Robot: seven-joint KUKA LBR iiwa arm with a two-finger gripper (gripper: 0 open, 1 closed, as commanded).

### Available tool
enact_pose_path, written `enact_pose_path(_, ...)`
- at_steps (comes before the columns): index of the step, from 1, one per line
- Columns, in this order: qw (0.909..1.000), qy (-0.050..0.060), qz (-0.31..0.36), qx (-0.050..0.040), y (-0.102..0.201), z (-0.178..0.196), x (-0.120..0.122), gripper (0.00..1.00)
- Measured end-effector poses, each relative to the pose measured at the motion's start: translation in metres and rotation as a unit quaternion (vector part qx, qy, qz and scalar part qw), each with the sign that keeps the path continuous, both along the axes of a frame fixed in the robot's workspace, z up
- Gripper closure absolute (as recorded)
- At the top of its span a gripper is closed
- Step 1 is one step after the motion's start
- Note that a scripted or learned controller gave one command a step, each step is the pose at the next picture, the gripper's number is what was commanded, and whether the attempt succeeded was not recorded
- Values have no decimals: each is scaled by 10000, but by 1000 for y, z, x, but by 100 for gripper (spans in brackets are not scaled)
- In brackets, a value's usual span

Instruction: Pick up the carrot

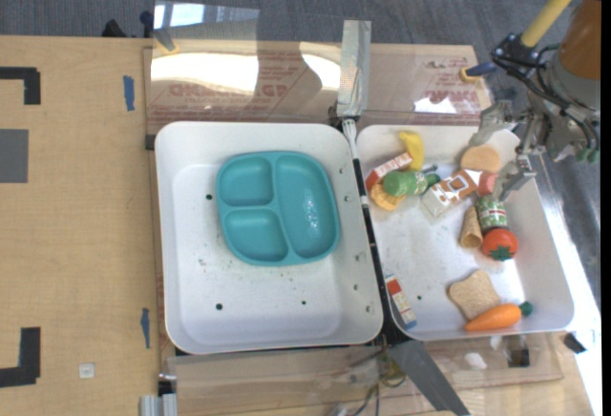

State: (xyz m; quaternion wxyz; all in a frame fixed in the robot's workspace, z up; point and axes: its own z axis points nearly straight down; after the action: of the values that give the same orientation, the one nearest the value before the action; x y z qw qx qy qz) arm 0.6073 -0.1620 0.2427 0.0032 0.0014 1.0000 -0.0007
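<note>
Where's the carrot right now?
The carrot lies in the right bin's near-right corner, just below the bread slice, far from the gripper.

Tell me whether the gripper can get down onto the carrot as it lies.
Probably yes: the carrot lies uncovered at the right bin's near edge, touching only the bread slice; the gripper hangs further back.

Two bins sit side by side on the bench [67, 214]. A divided plate [277, 207] lies in the left bin [181, 309]. In the right bin [558, 295], a carrot [495, 317] lies at the near edge, just in front of a bread slice [474, 293].
</note>
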Motion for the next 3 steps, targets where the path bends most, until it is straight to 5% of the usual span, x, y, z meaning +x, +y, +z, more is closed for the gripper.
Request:
enact_pose_path(1,9998,-47,211,-12,-17,-152,11,0)
enact_pose_path(2,9994,-7,343,-7,-64,-154,-74,0)
enact_pose_path(3,9983,-24,-587,2,-40,-154,-105,0)
